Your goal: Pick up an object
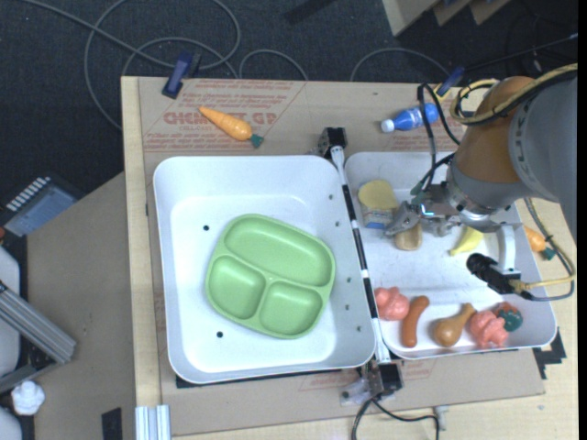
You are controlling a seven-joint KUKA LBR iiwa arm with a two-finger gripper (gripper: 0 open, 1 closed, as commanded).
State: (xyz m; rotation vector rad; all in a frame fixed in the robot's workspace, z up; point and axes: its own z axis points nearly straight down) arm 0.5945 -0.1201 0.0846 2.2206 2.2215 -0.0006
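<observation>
Your left bin (174,246) holds a green divided plate (270,275). Your right bin (541,333) holds a round tan piece (376,193), a yellow piece (468,239), and along its lower edge a sausage (415,320) lying near-upright, top tilted right, beside a drumstick (454,326). The gripper (408,223) sits at a tan lump (408,238); its grip you cannot tell.

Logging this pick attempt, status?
Gripper down in right bin, over a tan piece; grasp unconfirmed. Yellow piece and jar close by. Green tray in left bin.
</observation>
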